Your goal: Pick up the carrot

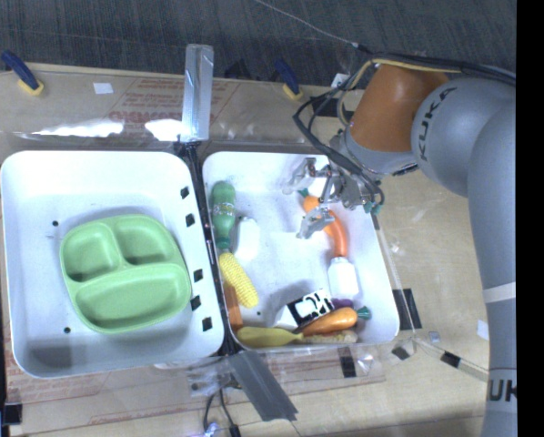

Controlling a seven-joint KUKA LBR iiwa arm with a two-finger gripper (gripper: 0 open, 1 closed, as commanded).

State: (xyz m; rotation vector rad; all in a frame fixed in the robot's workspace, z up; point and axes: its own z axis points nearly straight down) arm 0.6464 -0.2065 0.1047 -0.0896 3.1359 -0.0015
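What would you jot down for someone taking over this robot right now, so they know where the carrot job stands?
Gripper: low inside the right bin, at the upper end of an orange carrot-like piece. The view does not settle whether it has hold of it.
Things: that piece lies on the bin floor by the right wall. A second orange piece, green-tipped, lies along the bin's near wall. The left bin holds a green tray.
Done: the arm has reached in.
Left: a sure grasp and the lift. Nothing looks raised off the floor yet.
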